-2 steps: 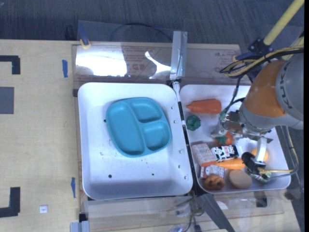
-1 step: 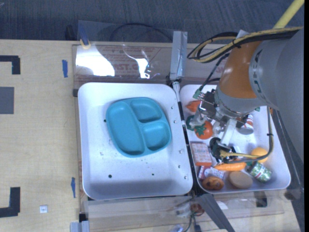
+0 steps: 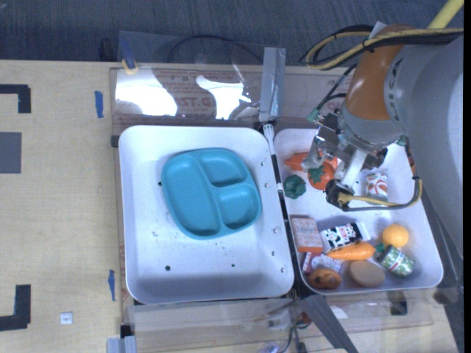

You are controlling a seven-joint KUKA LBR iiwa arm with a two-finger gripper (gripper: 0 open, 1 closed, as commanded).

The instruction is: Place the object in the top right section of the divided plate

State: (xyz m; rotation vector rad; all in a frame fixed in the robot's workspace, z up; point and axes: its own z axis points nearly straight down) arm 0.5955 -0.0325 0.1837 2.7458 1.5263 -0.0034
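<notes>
Gripper point(image 3: 329, 169) low in right bin point(image 3: 423, 219) over orange toy point(image 3: 321, 176); grip state unclear. Blue divided plate point(image 3: 211, 192) bare; pick and placement both remain.

A carrot point(image 3: 352, 252), lemon point(image 3: 396, 236) and broccoli point(image 3: 294, 187) lie in the right bin point(image 3: 427, 271).

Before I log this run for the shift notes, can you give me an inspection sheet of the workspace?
Surface: two white bins side by side; left bin, right bin.
Job's things: blue divided plate in the left bin, nothing on it.
Clutter: right bin holds toy food, including a carrot, an orange, a green piece and a small can.
Grippers: gripper low in the right bin among the toys; grasp unclear.
Cables: yellow and black cables at the arm.
Surroundings: wooden bench with black marks.
</notes>
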